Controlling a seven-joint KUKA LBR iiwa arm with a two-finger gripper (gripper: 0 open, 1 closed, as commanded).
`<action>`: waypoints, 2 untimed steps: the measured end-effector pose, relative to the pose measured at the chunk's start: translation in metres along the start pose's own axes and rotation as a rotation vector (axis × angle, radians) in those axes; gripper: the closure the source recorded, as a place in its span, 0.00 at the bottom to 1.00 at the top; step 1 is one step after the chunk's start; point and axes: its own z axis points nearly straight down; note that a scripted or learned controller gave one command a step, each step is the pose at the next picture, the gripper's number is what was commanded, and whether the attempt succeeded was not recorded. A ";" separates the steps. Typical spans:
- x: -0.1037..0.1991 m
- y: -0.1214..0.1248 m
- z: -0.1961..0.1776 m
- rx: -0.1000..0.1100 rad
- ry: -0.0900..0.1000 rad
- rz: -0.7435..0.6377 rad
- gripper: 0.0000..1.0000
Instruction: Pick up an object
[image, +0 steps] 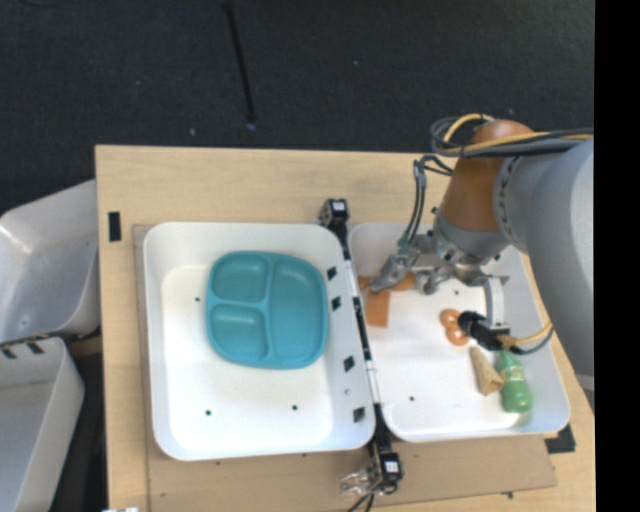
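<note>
Orange block lies just near-left of the claw, whose fingers' spread I cannot tell.

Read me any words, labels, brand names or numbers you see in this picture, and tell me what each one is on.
None can be read: no lettering shows on the teal divided plate, the two white bins, the bench or the arm.
The small black clips at the bins' seam are too small to tell whether they bear print.
</note>
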 end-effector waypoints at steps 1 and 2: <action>-0.001 0.002 -0.014 -0.008 0.000 0.002 1.00; 0.003 0.010 -0.062 -0.004 0.002 -0.004 1.00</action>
